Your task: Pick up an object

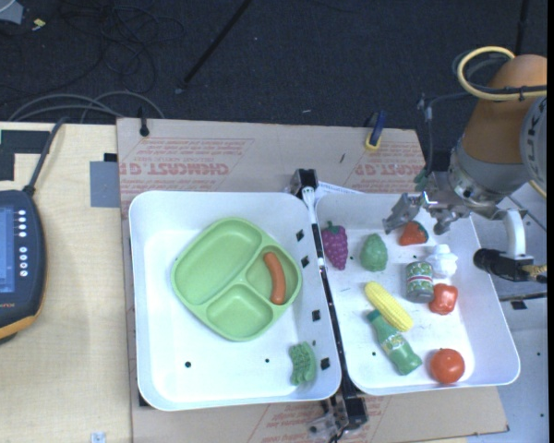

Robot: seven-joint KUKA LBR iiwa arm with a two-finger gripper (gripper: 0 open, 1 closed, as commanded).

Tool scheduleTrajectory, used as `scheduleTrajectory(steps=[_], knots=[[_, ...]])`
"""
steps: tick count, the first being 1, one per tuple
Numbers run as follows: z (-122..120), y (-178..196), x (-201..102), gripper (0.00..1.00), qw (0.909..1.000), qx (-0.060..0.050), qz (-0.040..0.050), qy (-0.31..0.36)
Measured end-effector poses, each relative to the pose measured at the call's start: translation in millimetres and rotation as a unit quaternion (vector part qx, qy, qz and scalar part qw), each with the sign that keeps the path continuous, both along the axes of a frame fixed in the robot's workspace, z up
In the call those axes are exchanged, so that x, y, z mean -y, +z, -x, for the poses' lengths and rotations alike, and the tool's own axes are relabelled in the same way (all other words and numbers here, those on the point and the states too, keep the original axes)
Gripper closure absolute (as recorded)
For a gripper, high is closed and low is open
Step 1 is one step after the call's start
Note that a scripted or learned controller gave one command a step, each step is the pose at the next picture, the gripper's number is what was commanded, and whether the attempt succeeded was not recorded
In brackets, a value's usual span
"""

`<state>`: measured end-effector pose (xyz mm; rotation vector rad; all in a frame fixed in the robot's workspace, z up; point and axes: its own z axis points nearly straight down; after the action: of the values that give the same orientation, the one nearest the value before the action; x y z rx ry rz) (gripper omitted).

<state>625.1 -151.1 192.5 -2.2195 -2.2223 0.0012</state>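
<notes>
My gripper hangs over the far part of the right bin, its two grey fingers spread apart. A small red toy fruit lies just below and between them; I cannot tell whether they touch it. Close by in the same bin are a green pear-like fruit, purple grapes, a small green-labelled can, a white piece and a red pepper. Nearer the front lie a corn cob, a green bottle and a red tomato.
The left bin holds a green divided plate with a sausage in one compartment, and a broccoli piece near the front right corner. A control pendant lies on the bench at the far left.
</notes>
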Motion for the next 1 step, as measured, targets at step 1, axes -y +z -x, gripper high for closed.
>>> scheduleTrajectory(steps=[1], knots=[[73.0, 211.1, -36.3, 0.0, 1.0, 0.006, 0.0004, 0.001]])
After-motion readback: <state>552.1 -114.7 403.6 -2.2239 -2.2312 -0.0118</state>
